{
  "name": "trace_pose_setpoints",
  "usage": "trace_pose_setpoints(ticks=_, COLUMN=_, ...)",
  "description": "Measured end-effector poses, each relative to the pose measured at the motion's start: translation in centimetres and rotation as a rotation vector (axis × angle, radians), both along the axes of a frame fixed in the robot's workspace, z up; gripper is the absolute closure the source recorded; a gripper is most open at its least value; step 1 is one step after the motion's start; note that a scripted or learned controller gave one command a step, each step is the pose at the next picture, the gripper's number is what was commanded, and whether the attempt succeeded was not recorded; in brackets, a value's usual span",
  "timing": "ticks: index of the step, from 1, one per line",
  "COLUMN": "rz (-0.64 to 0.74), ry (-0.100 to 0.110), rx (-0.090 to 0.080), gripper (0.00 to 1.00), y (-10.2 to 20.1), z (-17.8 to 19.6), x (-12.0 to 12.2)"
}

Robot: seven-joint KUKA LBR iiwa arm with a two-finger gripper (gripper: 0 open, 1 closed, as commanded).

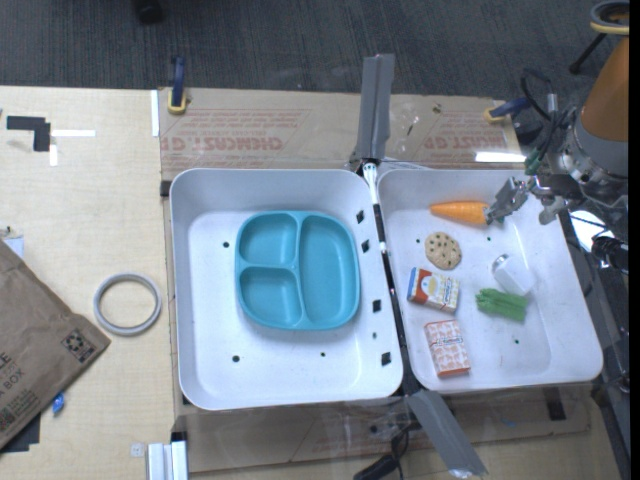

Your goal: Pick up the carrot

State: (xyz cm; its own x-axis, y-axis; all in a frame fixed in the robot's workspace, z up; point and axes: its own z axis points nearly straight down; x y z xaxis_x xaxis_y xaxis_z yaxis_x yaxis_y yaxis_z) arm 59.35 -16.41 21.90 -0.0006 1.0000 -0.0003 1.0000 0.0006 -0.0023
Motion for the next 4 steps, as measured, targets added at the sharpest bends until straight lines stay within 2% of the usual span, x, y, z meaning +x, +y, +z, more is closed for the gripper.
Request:
trace_pose_setpoints(ticks=1, rz=0.211, ry=-0.006, rx=-0.002, gripper=0.0, y=-2.3, z=-12.5, x=6.6)
trace_pose_setpoints(ticks=2, rz=-0.243, ry=0.019, rx=-0.003, gripper=0.0, y=-0.2, z=-13.0, x=6.0)
trace_pose_setpoints(ticks=3, rz=-0.772, ry=0.048, rx=-0.007, gripper=0.0, y=0.0, z=-12.7, x=5.5)
trace_pose_setpoints(ticks=4, rz=-0.768, ry=0.024, rx=-0.009, gripper=1.0, y=0.0, z=-11.7, x=5.9)
